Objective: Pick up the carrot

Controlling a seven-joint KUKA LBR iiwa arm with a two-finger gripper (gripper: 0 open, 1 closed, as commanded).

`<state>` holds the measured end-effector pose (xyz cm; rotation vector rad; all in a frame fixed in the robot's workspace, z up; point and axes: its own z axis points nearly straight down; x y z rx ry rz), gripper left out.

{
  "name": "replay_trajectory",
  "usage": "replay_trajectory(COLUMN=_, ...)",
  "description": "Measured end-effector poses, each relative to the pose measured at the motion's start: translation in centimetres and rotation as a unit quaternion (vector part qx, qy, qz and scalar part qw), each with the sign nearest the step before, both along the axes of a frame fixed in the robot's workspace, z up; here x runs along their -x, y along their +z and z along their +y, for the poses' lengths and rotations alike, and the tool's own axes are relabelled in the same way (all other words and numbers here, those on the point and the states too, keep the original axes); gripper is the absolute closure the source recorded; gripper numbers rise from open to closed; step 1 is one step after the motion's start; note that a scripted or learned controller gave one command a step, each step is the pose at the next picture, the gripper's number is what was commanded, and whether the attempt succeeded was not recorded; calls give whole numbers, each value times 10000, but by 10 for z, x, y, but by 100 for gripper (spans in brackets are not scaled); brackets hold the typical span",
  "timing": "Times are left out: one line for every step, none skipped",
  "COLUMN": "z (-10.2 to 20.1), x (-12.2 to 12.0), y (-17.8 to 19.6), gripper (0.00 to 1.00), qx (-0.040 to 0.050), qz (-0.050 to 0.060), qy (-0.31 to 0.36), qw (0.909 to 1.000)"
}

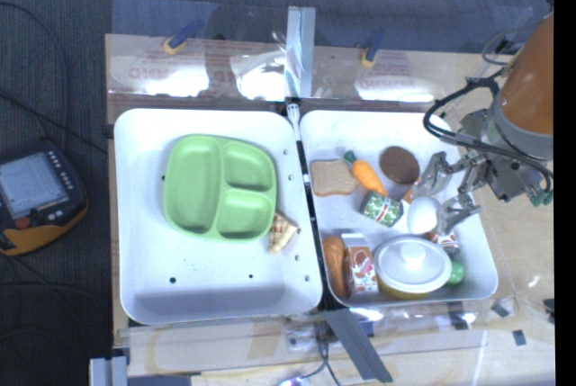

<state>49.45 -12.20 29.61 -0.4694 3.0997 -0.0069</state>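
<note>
1. The gripper [447, 192] is seen above the right bin [481, 236], its two fingers [435, 173] spread apart with nothing between them.
2. The carrot [366, 174] is found lying in the right bin, well to the left of the fingers, untouched.
3. A slice of bread [332, 178] is placed just beyond the carrot, farther left of the fingers.
4. A brown round item [399, 164] is seen between the carrot and the fingers.
5. A white egg [421, 217] lies just below the fingers, near a small can [382, 210].
6. A green divided plate [219, 186] rests in the left bin [144, 267].
</note>
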Motion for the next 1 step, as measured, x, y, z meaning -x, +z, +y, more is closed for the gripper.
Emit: replay_trajectory(z=3, x=0, y=-2, gripper=0, qx=-14, qz=18, qy=29, qw=10000)
